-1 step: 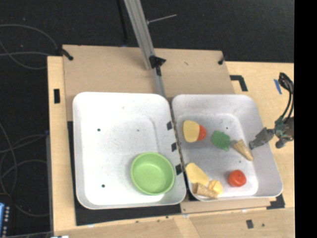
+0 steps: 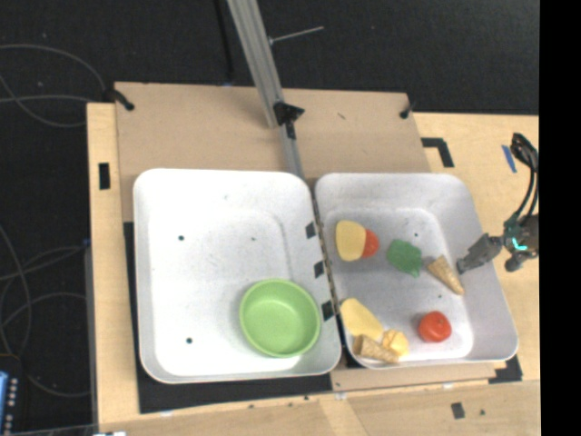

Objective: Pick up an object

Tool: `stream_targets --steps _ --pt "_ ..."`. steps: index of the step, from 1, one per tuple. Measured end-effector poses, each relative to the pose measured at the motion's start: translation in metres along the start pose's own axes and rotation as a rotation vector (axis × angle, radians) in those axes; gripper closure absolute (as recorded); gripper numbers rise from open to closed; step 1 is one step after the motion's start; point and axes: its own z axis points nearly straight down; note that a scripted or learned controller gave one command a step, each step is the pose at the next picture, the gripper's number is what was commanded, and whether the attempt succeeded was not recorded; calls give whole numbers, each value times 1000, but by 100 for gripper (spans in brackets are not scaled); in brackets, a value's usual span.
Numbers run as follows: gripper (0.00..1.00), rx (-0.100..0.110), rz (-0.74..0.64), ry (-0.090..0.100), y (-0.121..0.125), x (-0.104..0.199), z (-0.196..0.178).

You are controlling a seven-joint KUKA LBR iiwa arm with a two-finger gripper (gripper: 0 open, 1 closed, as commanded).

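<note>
Presently the hand (image 2: pixel 478 252) sat at the right bin's (image 2: pixel 454 193) right wall, finger state indeterminable, just beside the tan cone (image 2: pixel 446 274). Objects crowded that bin; a descent there risked striking the wall or nudging the cone away.

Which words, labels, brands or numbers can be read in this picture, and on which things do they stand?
None can be read. The two white bins, the green bowl and the toy foods, such as the red ball, bear no print. Black marks on the bench are tape, not letters.
</note>
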Motion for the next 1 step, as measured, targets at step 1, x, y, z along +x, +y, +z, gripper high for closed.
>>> stream_targets --steps 1 --pt "0 6 4 -1 -1 9 56"
